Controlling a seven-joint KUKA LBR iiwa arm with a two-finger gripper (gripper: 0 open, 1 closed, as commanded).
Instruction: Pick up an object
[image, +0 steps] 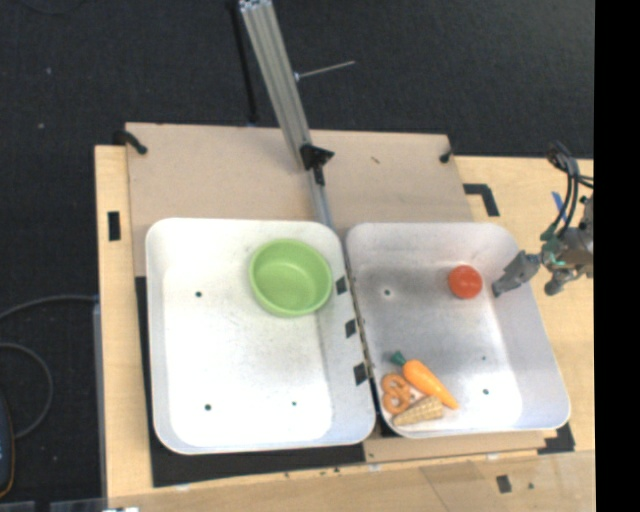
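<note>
- Nearest the camera, at the right white shallow bin's six o'clock rim: an orange plastic carrot, a brown pretzel and a pale corn cob, touching.
- Small red ball — toward one o'clock there.
- Two-finger gripper at the three o'clock rim — fingers spread, holding nothing.
- Round green plastic bowl at one o'clock in the left white bin.

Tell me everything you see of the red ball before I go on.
The red ball is small, round, evenly orange-red, and looks smooth with a matte finish. It rests on the floor of the right bin, in the far half toward its right wall, touching nothing else. The gripper sits just to its right at the bin's edge, apart from it.
</note>
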